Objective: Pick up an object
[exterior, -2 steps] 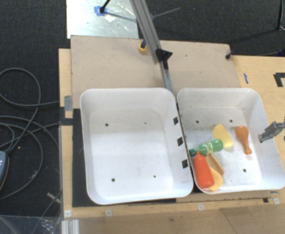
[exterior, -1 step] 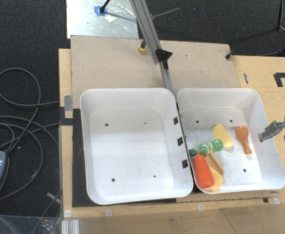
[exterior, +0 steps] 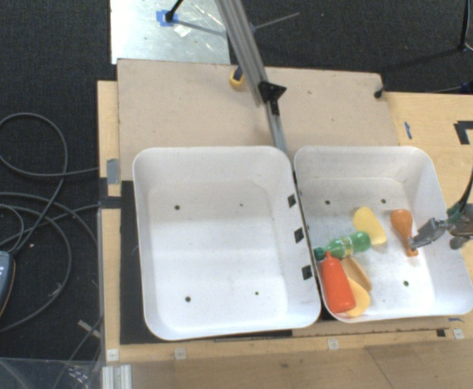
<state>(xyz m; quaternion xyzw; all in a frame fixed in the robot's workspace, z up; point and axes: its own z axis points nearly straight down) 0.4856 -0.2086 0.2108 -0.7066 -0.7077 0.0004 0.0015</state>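
**Gripper sitting at the right bin's edge, toys bunched by the divider**

Red toy (exterior: 337,284), a pepper-like thing, lies closest to the camera, down in the front-left corner of the right bin (exterior: 439,193), almost against the wall it shares with the left bin (exterior: 151,241). It rests on a tan, bun-shaped piece (exterior: 360,280) that peeks out on its right side. Just behind those, a green bottle-shaped toy (exterior: 351,243) lies on its side, touching a yellow piece (exterior: 370,226) behind it. Off to the right, apart from that cluster, an orange carrot-like toy (exterior: 403,228) lies with its narrow end pointing toward the front.

So the pickable stuff is all in the right bin, mostly crowding the left and front walls. The carrot has the most open floor around it; the back half of that bin is bare white.

The gripper (exterior: 425,235) comes in over the right rim, its tip just beside the carrot's narrow end. I honestly can't tell whether the fingers are spread or pinched, too small and blurry, and I can't see anything caught between them.

Further out, the wooden bench (exterior: 220,104) has open board behind both bins. A metal pole (exterior: 249,47) slants across it toward the gap between them.
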